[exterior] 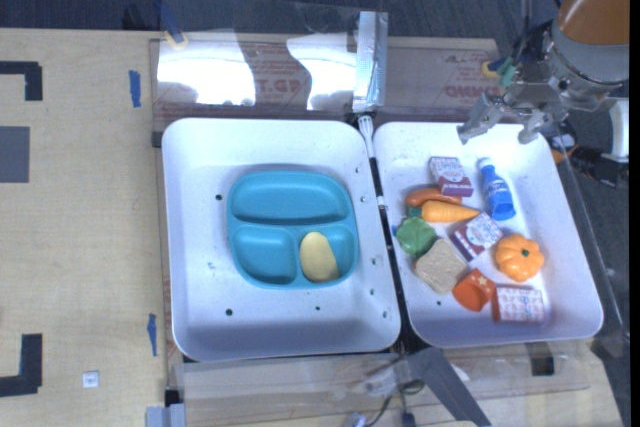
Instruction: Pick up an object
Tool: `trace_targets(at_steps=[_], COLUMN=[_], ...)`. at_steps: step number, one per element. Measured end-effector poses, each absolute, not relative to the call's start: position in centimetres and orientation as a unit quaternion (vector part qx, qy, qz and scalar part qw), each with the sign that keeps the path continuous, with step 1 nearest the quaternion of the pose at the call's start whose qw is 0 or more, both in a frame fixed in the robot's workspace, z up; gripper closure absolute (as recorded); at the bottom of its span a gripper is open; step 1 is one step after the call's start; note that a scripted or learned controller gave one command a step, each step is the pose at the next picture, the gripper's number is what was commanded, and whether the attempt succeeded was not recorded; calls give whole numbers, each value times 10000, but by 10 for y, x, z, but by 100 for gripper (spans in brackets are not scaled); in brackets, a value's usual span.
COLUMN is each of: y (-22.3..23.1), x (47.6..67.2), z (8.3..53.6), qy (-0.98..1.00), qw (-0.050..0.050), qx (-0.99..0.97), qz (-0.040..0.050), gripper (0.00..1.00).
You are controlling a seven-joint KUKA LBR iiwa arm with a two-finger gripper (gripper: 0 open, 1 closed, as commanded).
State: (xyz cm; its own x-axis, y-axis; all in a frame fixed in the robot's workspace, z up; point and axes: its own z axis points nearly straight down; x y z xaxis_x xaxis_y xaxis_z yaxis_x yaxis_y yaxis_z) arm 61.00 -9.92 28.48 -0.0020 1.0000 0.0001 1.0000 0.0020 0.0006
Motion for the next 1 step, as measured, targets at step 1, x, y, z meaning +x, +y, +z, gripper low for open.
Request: trace_targets(at_steps=[1], y=[-118], x=[640], z=[153], qy=[7853], qw=[-39], qx=[6191], qz=[-20], gripper=[0])
